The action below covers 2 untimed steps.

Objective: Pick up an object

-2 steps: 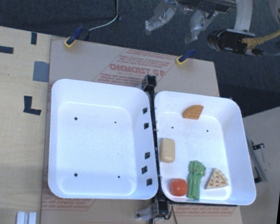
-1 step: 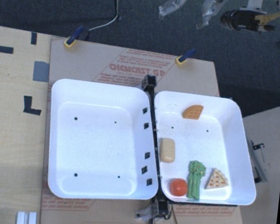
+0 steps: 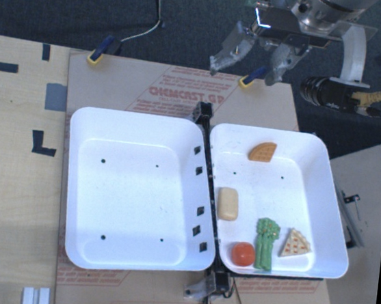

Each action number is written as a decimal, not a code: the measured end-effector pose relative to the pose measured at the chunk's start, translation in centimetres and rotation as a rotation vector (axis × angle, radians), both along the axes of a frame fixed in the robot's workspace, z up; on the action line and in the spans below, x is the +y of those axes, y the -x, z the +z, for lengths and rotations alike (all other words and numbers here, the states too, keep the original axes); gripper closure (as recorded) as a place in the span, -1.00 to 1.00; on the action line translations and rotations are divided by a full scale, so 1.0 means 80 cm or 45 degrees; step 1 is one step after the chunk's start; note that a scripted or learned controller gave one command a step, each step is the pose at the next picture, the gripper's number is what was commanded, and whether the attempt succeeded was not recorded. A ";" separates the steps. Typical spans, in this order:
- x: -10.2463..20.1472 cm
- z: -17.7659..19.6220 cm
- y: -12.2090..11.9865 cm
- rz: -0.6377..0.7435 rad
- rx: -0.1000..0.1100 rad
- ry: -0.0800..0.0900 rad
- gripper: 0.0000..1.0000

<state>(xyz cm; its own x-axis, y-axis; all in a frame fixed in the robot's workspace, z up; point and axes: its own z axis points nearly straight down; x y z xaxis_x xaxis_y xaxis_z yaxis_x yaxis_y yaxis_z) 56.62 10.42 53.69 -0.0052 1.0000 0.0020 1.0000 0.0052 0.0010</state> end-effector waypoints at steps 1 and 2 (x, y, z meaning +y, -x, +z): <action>-0.056 -0.004 -0.096 -0.010 -0.002 0.005 -1.00; -0.026 -0.304 -0.125 -0.005 0.025 0.006 -1.00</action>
